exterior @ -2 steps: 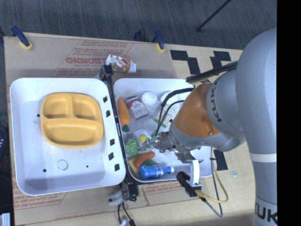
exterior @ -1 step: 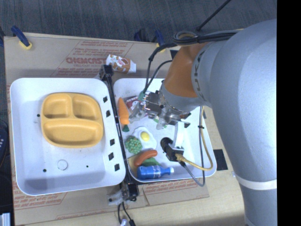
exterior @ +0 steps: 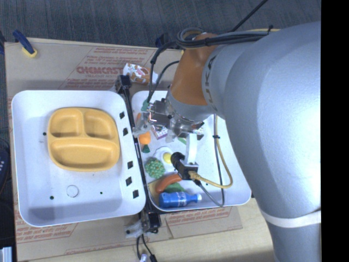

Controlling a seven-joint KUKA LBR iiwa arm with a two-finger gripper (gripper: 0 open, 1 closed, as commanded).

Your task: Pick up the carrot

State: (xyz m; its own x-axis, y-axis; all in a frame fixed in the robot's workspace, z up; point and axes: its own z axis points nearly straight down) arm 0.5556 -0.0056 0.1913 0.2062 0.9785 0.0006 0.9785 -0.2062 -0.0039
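A small orange piece with a green end, which looks like the carrot (exterior: 144, 140), lies at the left wall of the right bin (exterior: 232, 185), near its middle. My gripper (exterior: 150, 123) hangs low over the far left part of that bin, just above and behind the carrot. The wrist and the large grey arm cover the bin's far end and right side. Whether the gripper touches the carrot is hidden.
In the right bin's near part lie a green bunch of grapes (exterior: 154, 168), a fried egg (exterior: 165, 158), a longer orange-red piece (exterior: 165, 183) and a blue bottle (exterior: 179, 200). The left bin (exterior: 27, 201) holds a yellow divided plate (exterior: 83, 138).
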